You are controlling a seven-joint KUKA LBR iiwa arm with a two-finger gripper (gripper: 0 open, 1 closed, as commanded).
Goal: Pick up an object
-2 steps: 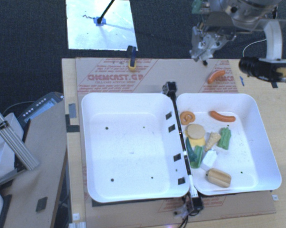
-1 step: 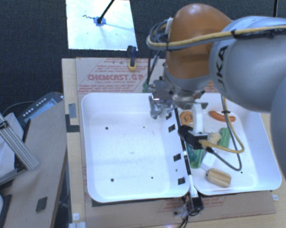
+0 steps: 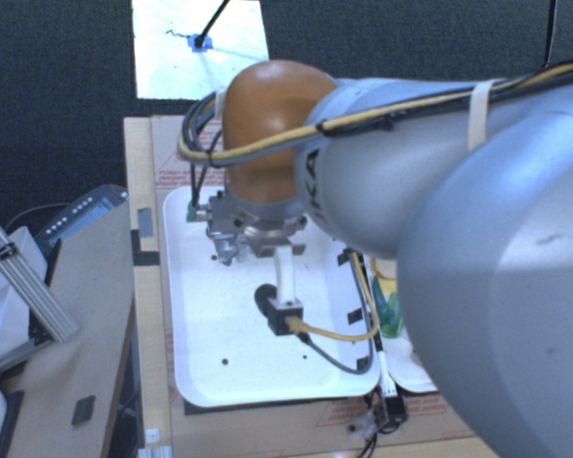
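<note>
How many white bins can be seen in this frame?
2. One white bin lies under the arm; the second bin peeks out beside it, mostly covered by the arm. Their contents may be hidden.

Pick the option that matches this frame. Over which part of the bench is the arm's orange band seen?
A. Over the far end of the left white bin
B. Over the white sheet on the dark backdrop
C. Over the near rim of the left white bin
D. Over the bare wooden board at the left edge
A. The orange band sits above the wrist at the far end of the left white bin, whose near rim lies uncovered below.

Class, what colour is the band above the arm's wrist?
Orange band, seen best in the camera view, over the white bin.
</note>
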